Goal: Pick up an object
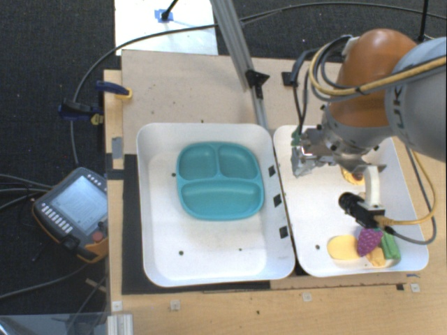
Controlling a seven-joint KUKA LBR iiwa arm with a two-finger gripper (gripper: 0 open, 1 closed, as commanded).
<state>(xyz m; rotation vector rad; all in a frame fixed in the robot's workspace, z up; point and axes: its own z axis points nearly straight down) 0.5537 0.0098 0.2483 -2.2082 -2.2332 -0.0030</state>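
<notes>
My gripper (303, 158) hangs over the upper left part of the right bin (314, 250), with bare white floor below it. In that bin's lower right corner, well away from the gripper, lies a cluster of small toys: a pale yellow flat piece (341, 248), a purple bunch of grapes (369, 240) and a green piece (390, 248). Another yellow item (353, 178) peeks out from under the wrist, mostly hidden by the arm.
The left bin (160, 250) holds a teal divided plate (220, 181). A slanted metal pole (234, 33) rises behind the bins. A control pendant (73, 211) lies off the bench to the left, and a blue clamp (112, 89) grips the board's edge.
</notes>
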